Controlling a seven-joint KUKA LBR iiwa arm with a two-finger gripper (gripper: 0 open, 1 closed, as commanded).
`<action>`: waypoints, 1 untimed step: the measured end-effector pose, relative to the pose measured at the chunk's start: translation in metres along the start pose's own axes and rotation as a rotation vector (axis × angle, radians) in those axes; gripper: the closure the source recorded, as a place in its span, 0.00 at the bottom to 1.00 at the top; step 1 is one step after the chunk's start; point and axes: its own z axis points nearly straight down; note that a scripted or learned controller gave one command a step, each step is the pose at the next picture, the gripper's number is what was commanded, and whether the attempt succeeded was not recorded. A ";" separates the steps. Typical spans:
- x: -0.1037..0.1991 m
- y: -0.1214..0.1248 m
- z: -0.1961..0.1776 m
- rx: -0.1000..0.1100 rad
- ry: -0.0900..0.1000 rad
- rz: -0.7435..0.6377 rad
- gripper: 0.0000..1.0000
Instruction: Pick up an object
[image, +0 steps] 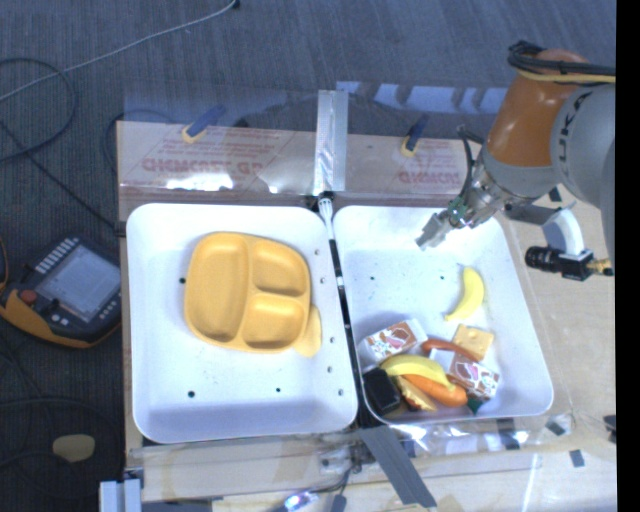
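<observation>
- Gripper (432, 237) hangs over right bin (520, 260), upper part; finger state cannot be told.
- Banana (468, 293) lies just below-right of it, apart.
- Yellow tray (247, 290) sits in left bin (160, 400).

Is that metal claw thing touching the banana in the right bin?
Apart. The camera view shows the tool near the bin's upper part, with bare white bin floor between it and the banana lying lower right.
</observation>
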 end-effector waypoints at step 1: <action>0.003 0.024 0.004 0.002 0.001 0.093 1.00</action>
